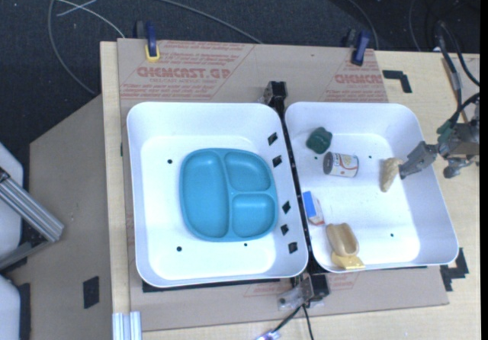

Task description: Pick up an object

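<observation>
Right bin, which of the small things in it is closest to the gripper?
The pale beige piece by the bin's right wall, right beside the gripper. The can, green piece and yellow scoop lie farther left.

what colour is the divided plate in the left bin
Light blue, a three-compartment plate, seen clearly in the camera view.

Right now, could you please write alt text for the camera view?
The claw reaches over the right white bin beside a beige piece, near a small can and green lump. A blue divided plastic plate lies in the left white bin.
</observation>
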You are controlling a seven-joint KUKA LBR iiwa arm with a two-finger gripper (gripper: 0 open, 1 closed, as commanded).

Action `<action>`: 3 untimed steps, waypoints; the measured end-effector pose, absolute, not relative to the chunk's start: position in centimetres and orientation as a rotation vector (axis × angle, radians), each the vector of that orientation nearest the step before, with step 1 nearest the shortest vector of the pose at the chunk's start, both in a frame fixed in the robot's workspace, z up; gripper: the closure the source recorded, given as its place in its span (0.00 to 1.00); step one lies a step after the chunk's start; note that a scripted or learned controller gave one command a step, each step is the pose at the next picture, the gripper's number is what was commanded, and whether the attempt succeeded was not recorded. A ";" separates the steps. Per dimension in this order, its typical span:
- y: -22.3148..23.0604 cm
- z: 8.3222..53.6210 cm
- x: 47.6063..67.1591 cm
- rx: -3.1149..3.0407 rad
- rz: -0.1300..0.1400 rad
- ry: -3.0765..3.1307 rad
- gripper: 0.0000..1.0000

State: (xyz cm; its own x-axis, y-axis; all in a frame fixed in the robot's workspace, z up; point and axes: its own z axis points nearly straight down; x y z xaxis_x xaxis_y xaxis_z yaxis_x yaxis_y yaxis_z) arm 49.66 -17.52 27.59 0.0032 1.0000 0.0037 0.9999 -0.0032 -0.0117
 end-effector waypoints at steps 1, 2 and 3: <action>-17.5 28.1 49.9 -2.220 0.000 -2.221 0.00; -16.5 23.2 50.2 -2.216 0.003 -2.217 0.00; -15.9 18.8 49.8 -2.216 0.004 -2.217 0.00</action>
State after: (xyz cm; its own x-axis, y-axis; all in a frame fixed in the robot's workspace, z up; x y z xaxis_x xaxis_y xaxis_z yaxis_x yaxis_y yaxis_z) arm 49.75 -15.90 18.78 -0.0002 1.0000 0.0034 1.0000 0.0002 -0.0067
